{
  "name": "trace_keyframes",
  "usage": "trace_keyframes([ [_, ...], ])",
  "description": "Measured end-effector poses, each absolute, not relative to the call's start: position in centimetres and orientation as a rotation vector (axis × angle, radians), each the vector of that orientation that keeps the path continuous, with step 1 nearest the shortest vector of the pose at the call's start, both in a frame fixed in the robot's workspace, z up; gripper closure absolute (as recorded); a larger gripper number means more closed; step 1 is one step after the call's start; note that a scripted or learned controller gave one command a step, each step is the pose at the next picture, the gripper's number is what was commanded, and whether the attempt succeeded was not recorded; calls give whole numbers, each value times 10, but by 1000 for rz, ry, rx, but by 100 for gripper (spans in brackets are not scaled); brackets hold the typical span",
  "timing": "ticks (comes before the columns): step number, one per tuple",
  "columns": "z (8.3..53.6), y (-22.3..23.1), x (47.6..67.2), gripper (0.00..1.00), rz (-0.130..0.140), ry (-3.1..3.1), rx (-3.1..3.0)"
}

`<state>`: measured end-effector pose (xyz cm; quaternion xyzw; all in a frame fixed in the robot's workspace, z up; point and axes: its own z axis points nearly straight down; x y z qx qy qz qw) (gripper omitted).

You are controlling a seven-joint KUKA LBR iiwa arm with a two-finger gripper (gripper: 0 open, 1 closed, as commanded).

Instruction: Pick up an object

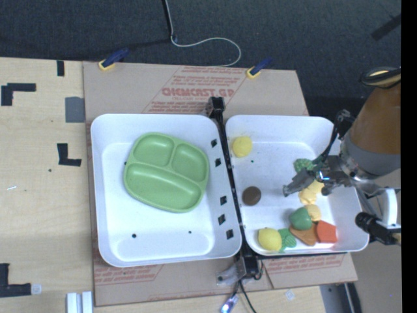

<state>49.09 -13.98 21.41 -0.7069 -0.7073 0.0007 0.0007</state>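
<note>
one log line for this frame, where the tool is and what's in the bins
tool: low in right bin, over yellow toy | left bin: green plate | right bin: ball, lemon, brown disc

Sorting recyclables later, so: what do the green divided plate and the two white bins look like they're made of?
The green plate looks like moulded plastic: one even matte colour, rounded raised ridges between its compartments. The left bin and right bin look like thin, smooth plastic too, with rounded corners and a soft sheen along the rims, though the view can't rule out coated metal.
</note>
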Motion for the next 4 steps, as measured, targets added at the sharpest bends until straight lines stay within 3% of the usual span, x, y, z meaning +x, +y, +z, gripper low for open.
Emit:
trace_keyframes([
  [1,353,-67,487,0,-14,-2238,-2216],
  [2,355,-71,486,100,2,-2224,-2217],
  [3,423,-38,484,100,-7,-2230,-2218],
  [4,411,30,484,100,2,-2228,-2211],
])
